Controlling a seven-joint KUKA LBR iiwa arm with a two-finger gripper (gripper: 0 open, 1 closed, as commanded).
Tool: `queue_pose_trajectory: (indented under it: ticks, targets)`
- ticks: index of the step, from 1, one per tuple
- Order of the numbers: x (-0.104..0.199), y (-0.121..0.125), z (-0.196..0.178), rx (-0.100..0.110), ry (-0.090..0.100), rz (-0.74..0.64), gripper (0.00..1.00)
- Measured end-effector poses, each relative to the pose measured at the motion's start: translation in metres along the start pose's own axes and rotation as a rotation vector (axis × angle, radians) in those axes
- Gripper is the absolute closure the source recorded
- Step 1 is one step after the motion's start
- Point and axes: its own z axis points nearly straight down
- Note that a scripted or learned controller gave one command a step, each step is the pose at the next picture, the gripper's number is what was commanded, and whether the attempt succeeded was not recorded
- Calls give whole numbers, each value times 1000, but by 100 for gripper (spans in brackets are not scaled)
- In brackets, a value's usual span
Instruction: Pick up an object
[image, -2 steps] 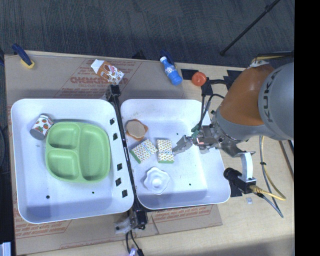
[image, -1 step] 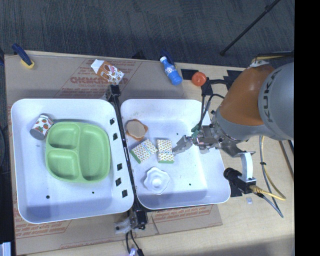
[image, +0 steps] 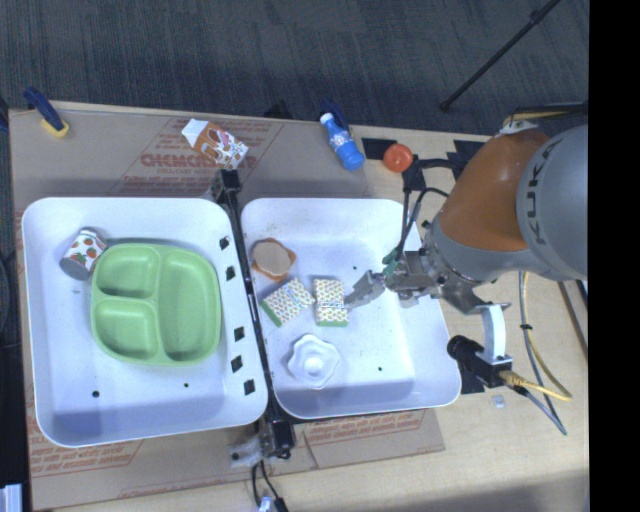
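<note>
Reaching in from frame right, the gripper (image: 362, 288) sat low beside a patterned sponge (image: 331, 301) in the right bin (image: 385, 385), likely lining up a grasp; finger state unclear.

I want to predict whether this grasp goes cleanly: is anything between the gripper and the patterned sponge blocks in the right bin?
Nothing visible. The gripper sits just right of the nearer green-edged patterned sponge block, with bare white bin floor around.
</note>
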Motion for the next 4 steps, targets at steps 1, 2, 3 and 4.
queue_pose_trajectory:
  ticks: [1, 2, 3, 4]
  targets:
    - [0, 0, 0, 0, 0, 0, 0]
    - [0, 0, 0, 0, 0, 0, 0]
    - [0, 0, 0, 0, 0, 0, 0]
    - [0, 0, 0, 0, 0, 0, 0]
